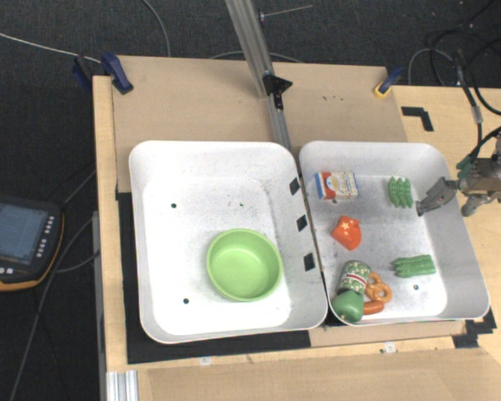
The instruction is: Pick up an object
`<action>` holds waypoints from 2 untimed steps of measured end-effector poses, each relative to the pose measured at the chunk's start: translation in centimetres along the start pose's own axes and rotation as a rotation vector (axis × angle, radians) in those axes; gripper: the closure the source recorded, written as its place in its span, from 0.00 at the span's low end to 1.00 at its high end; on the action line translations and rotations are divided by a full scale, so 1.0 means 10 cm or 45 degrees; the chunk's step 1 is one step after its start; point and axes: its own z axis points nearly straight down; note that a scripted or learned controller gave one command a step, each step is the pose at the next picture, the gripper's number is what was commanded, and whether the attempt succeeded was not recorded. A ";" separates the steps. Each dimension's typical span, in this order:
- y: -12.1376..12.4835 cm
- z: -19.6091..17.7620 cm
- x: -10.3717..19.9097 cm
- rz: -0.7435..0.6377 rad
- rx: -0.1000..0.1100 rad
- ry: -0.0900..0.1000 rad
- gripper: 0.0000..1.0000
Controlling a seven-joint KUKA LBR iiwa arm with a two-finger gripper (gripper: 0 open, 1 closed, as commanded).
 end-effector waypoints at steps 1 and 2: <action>0.00 0.62 -0.02 0.000 0.007 0.002 0.00; -0.03 1.06 -0.07 0.000 0.005 0.002 0.00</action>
